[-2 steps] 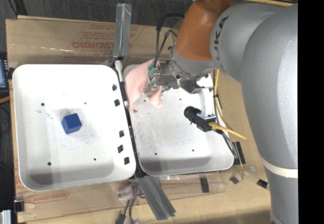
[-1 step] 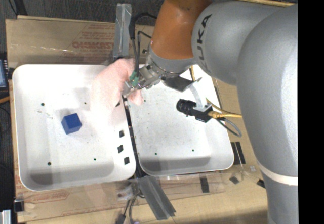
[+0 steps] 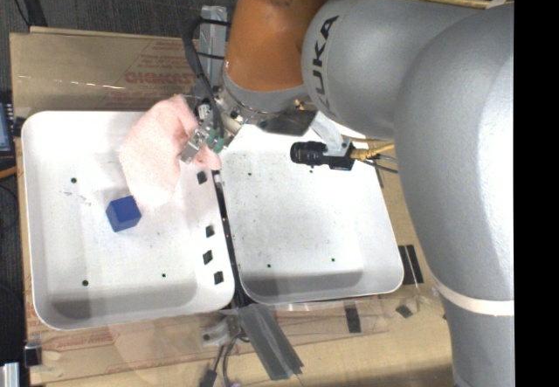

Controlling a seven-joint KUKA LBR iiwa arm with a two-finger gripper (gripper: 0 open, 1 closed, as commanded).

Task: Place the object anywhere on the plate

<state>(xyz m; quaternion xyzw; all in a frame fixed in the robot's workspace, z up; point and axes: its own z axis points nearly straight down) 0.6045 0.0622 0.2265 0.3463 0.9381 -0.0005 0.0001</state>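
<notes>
A pink plate [image 3: 157, 154] lies in the upper right part of the left bin [image 3: 52, 289], and it looks tilted, its right edge raised toward the divider. A small blue cube [image 3: 124, 212] rests on the bin floor just below the plate's lower left edge, apart from it. My gripper [image 3: 199, 142] hangs under the orange wrist band at the plate's right edge, over the wall between the bins. Whether it touches or holds the plate is hidden by the wrist. The cube is about a hand's width down and left of the gripper.
The right bin [image 3: 306, 280] sits beside the left one, sharing a raised middle wall [image 3: 223, 237]. A black cylinder on the arm [image 3: 321, 155] juts over the right bin. The big grey arm body covers the right side. Brown cardboard [image 3: 87, 71] lies behind the bins.
</notes>
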